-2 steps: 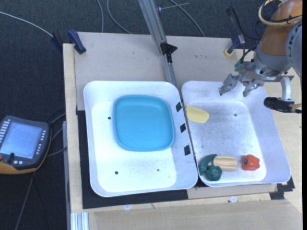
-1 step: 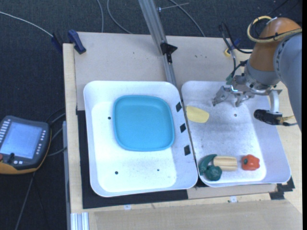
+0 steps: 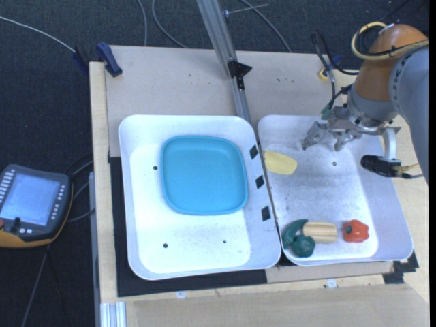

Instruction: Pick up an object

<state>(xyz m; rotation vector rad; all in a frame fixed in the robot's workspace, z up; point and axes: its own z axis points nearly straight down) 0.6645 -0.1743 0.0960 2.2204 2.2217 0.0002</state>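
Nothing picked up yet. The gripper (image 3: 322,140) has its fingers spread and empty, with the yellow piece (image 3: 280,162) just below-left of it.

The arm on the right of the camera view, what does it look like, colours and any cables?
The arm has a grey, rounded body with an orange band above the wrist. A yellow cable loops over the top of the band. The gripper is small and made of silvery metal.

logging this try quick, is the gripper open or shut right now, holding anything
Grey two-finger gripper: open, nothing between its fingers, above the far end of the right shallow white bin.
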